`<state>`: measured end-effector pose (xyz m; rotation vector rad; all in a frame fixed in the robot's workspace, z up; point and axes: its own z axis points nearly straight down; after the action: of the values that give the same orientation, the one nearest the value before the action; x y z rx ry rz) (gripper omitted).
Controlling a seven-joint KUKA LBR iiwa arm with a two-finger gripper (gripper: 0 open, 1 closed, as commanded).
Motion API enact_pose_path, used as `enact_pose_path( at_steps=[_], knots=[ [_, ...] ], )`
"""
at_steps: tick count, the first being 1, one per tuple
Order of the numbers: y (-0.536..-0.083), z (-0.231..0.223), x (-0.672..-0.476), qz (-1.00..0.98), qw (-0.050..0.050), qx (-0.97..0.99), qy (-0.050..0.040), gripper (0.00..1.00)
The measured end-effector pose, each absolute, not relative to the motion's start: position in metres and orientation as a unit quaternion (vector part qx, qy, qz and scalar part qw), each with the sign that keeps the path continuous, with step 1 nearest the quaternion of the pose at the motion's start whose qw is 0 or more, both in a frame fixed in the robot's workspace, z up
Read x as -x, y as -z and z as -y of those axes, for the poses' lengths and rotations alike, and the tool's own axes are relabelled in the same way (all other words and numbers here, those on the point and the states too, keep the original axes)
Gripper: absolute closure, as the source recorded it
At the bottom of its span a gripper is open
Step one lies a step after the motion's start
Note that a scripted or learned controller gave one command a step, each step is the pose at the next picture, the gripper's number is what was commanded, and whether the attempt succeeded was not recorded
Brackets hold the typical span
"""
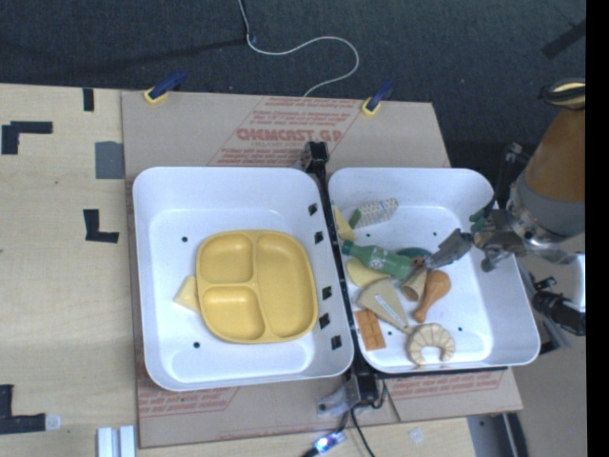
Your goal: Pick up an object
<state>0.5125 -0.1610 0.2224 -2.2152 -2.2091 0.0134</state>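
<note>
In the right shallow white plastic bin (495, 346), nearest to the camera, a pale beige toy croissant (431, 342) is lying close to the near wall. Just left of it, an orange rectangular cracker-like piece (369, 329) is lying by the divider, and a cream-coloured wedge of toy cheese (384, 302) is resting a little farther in. A brown toy chicken drumstick (432, 293) is lying tilted, with its thin end pointing to the near left. Beyond it, a dark green bottle-like toy (381, 255) is lying on its side, and a pale toy corn cob (376, 211) is lying near the far wall.

The gripper (455, 248) is hanging over the right part of this bin, just beyond the thick end of the drumstick and right of the green toy. Whether it is open or closed I cannot tell; nothing is visibly held.

In the left white bin (162, 198), a yellow plastic plate with three compartments (257, 286) is lying, covering partly a pale yellow flat piece (185, 295).
</note>
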Motion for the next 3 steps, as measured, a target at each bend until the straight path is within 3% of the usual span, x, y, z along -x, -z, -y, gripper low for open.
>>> enact_pose_path(
  at_steps=[1,3],
  knots=[
    [-0.229,0.161,-0.515,0.708,0.001,0.707,-0.0006,0.00],
    [-0.124,0.152,-0.516,0.708,0.002,0.707,-0.0016,0.00]
  ],
)
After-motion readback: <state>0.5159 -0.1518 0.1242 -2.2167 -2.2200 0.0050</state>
